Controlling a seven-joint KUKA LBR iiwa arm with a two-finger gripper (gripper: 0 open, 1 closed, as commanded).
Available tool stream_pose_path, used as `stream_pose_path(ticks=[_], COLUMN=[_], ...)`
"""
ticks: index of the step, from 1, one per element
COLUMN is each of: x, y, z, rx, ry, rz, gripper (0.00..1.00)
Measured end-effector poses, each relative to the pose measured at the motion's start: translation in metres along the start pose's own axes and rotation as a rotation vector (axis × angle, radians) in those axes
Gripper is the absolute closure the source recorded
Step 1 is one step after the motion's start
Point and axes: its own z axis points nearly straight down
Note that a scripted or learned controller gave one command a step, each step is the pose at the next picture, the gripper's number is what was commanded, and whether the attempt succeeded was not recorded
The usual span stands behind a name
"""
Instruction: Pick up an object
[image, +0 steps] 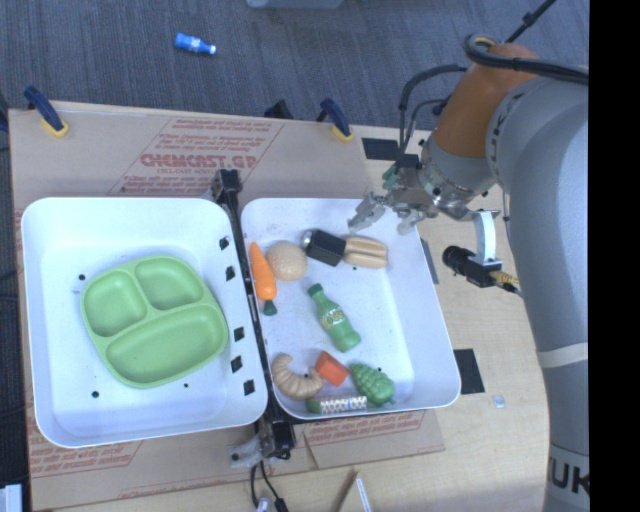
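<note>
Nearest the camera, along the front wall of the right bin (425, 330), a silvery ridged piece (338, 404) is seen lying beside a dark green bumpy toy (373, 384), with an orange-red block (332, 368) and a curled tan croissant-like toy (295, 377) just behind them. A green bottle (333, 317) is found tilted near the middle of that bin. Farther back, a carrot (263, 272) is laid along the left wall, a round beige piece (287, 261) is placed just beside it, and a black-handled brush-like item with a tan end (346, 249) is set near the rear.

Above the rear right corner of this bin, the end effector (392, 212) is held over the bin's rim; its fingers appear spread, and nothing is seen between them. It is borne by the grey arm with its orange band (478, 105).

A green divided plate (155, 319) is carried in the left bin (50, 230). Both bins are rested on cardboard (190, 150) over the tabletop (500, 420). A small blue object (195, 44) is seen on the floor beyond.
</note>
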Motion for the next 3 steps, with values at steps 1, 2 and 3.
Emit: stream_pose_path(ticks=[1, 2, 3], x=[0.026, 0.016, 0.097], y=[-0.054, -0.135, -0.163], z=[0.103, 0.103, 0.102], rx=[0.001, 0.001, -0.010], ry=[0.001, 0.001, -0.002], rz=[0.000, -0.001, -0.002], gripper=[0.00, 0.00, 0.00])
